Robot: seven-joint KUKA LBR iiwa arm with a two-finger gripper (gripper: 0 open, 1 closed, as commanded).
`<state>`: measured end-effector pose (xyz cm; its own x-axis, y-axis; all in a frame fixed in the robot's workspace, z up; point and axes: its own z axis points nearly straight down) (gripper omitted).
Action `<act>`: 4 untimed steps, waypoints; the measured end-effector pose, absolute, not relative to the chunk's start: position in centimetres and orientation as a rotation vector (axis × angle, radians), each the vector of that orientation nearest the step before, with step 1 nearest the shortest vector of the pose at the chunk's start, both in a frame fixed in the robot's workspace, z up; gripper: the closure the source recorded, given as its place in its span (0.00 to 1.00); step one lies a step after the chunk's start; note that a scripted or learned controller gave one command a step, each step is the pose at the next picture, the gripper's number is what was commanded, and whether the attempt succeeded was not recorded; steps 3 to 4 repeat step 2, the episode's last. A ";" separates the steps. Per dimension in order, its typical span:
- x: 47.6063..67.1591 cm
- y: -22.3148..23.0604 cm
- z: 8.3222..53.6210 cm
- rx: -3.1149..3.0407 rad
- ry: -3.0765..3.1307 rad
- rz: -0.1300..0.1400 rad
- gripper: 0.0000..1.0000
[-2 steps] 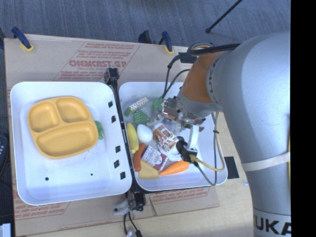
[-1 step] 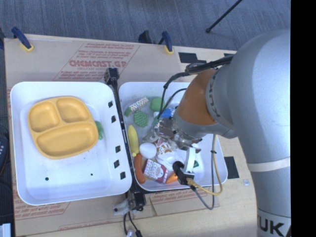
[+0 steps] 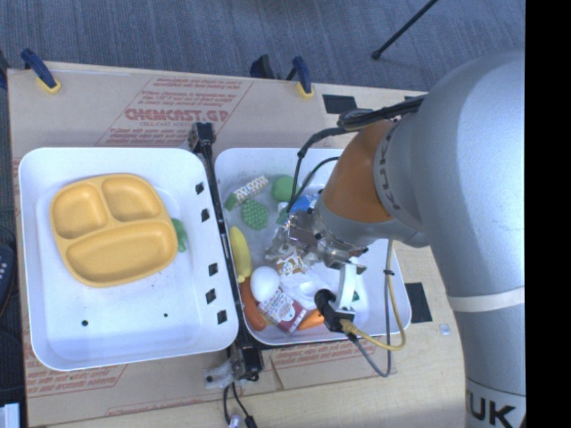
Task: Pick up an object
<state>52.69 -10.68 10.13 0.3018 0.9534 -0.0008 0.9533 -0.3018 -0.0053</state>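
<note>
The arm's gripper (image 3: 299,243) is down in the right bin (image 3: 393,279), among a clutter of small objects: a white egg (image 3: 264,283), a yellow banana (image 3: 239,252), a green piece (image 3: 254,212). The wrist hides the tips, so I cannot tell how they are set. Probably the reach-and-grasp step; next calls for a lift to test any hold.

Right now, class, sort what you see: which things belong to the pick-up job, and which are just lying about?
Belongs to the job:
gripper
right bin
white egg
yellow banana
green bumpy toy

Just lying about:
yellow divided plate
left bin
blue clamps
cardboard sheet
</note>
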 end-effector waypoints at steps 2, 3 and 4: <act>50.5 -9.3 22.4 -2.602 -1.754 0.006 1.00; 50.5 -9.3 22.4 -2.602 -1.754 0.006 1.00; 50.5 -9.3 22.4 -2.602 -1.754 0.006 1.00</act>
